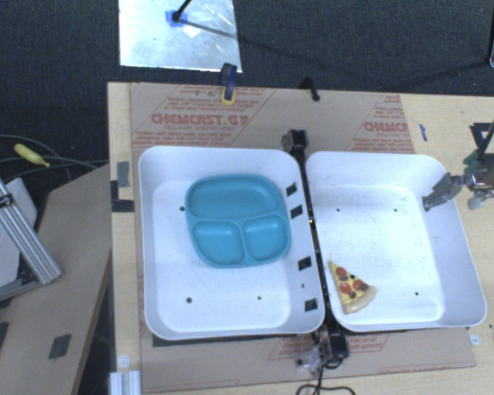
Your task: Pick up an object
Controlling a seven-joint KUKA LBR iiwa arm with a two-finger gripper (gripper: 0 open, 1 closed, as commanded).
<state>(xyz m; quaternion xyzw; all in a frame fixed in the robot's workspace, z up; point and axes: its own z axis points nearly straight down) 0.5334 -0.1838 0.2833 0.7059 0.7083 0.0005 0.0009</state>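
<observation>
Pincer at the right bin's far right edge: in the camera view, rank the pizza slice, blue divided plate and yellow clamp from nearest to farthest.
From the pincer:
1. Pizza slice, in the right bin's near-left corner.
2. Blue divided plate, in the middle of the left bin.
3. Yellow clamp, beyond the left bin on the cardboard's back edge.

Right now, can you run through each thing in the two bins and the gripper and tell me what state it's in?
blue divided plate: lying flat and upright in the left bin, nothing in its compartments.
pizza slice: lying flat in the right bin, near its front left corner, untouched.
gripper: at the right bin's far right rim, apart from both objects, holding nothing visible.
</observation>
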